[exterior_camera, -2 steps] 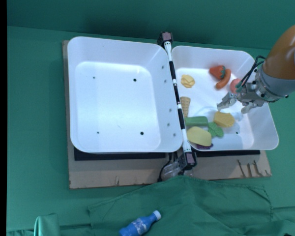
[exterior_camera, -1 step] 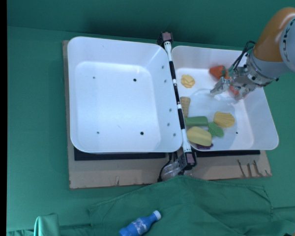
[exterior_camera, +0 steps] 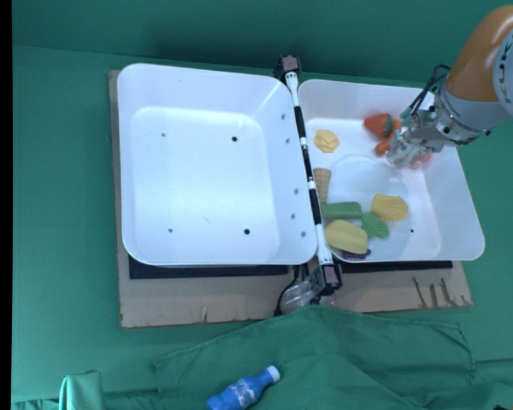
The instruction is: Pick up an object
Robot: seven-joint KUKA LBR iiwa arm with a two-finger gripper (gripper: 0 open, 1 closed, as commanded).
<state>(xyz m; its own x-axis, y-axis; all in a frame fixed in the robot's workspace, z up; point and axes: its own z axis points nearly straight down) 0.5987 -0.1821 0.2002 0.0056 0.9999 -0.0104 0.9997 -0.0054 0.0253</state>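
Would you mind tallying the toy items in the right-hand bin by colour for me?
Yellow or tan: 4: round piece, cone, ridged piece, large piece
Green: 2: block, leaf-like piece
Red or orange: at least 1: cluster beside the gripper, partly hidden
Total: at least 7

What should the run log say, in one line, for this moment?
arm: over right white bin | gripper: low beside red-orange toy, grasp unconfirmed | left white bin: no arm above | pick: not done
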